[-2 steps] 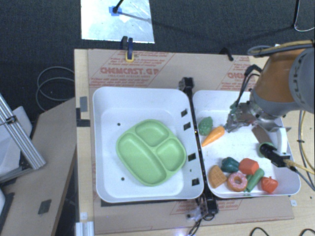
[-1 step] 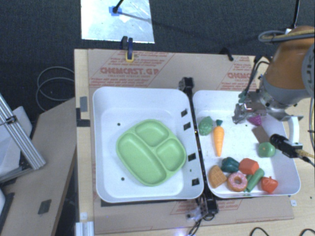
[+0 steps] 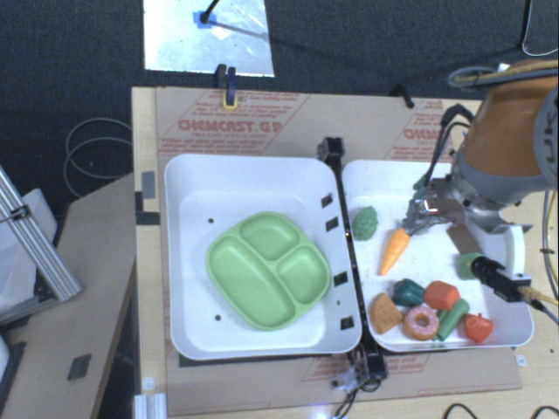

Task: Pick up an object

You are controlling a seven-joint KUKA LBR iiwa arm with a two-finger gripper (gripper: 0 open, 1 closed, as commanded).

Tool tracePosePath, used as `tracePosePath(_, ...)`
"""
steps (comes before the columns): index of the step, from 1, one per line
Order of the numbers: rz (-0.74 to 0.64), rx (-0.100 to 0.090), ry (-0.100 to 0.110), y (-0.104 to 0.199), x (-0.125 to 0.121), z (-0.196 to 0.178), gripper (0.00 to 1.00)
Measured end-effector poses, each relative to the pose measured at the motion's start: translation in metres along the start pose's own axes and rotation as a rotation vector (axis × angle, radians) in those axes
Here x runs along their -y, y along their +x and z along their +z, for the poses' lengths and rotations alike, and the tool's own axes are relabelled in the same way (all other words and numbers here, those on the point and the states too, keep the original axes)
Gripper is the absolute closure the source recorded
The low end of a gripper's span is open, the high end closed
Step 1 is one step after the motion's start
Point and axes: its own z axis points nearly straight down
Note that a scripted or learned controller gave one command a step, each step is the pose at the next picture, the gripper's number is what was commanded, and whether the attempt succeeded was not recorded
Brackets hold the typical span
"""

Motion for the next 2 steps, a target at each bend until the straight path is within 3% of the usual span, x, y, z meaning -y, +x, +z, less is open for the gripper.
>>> tracePosePath(1, 0.005, 0.002, 0.001, -0.007, -0.004, 0.018, 1.00)
tracePosePath(2, 0.002, 0.001, -0.002, -0.002, -0.003, -0.001, 1.00)
